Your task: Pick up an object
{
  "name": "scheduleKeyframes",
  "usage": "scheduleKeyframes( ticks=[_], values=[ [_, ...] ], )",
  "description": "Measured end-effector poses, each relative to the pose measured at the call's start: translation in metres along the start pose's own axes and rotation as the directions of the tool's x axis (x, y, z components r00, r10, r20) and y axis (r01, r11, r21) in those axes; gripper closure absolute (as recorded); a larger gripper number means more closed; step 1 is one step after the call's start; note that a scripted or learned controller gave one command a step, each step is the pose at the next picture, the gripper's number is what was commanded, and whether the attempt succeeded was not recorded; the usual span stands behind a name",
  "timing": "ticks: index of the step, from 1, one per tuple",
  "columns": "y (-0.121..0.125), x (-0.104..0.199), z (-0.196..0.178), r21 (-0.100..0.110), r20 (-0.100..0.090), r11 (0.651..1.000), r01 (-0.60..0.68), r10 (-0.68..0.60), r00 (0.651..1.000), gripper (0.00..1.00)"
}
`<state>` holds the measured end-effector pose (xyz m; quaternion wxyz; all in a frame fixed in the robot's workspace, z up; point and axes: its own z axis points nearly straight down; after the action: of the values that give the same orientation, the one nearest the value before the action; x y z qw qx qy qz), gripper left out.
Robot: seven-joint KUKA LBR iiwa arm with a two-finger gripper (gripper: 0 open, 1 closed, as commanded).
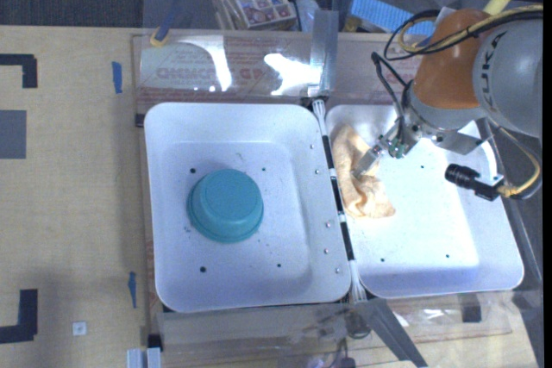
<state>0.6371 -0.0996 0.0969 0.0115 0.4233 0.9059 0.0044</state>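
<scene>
L bin: bowl inverted, near ctr. R bin: cloth at L wall; gripper over cloth.

Blue tape strips on wooden bench; boxes beyond.

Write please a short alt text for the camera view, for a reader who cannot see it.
A grey robot arm lowers its gripper onto a crumpled tan cloth at the left side of the right bin. The left bin holds a teal bowl, upside down.
</scene>
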Motion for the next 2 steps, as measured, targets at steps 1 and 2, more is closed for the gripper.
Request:
scheduleKeyframes(
  ticks=[1, 2],
  values=[
    [-0.028, 0.023, -0.001, -0.001, 0.001, 0.999, -0.050, 0.050, 0.999, 0.00],
    [-0.045, 0.036, -0.001, -0.002, 0.002, 0.997, -0.074, 0.074, 0.997, 0.00]
  ],
)
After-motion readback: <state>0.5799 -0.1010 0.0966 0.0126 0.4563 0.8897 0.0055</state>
